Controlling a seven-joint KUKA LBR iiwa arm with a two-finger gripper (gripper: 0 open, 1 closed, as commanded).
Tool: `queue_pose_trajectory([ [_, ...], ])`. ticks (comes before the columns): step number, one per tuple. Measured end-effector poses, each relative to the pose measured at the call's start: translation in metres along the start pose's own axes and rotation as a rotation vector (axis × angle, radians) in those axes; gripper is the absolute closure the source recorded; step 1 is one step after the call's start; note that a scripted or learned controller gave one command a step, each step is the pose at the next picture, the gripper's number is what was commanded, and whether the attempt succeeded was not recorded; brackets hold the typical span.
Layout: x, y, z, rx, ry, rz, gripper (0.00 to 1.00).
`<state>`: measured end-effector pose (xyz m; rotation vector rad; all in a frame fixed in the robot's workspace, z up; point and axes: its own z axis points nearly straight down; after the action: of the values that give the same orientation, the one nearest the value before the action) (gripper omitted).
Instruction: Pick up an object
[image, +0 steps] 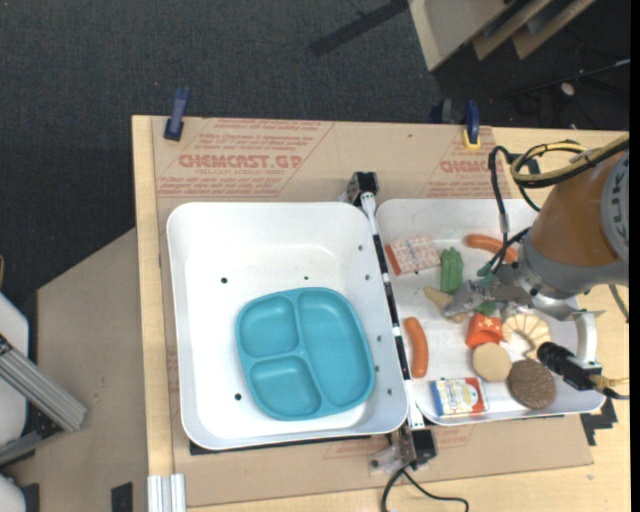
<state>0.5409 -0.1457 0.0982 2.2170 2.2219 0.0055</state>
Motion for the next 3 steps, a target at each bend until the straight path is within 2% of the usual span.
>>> queue_pose_trajectory([
  [1, -0.011, -0.034, 0.015, 0.011, 0.002, 0.004, 0.00],
  [2, -0.001, -0.012, 0.015, 0.003, -0.001, 0.000, 0.00],
  [3, 0.000, -0.044, 0.015, 0.011, 0.002, 0.003, 0.00],
])
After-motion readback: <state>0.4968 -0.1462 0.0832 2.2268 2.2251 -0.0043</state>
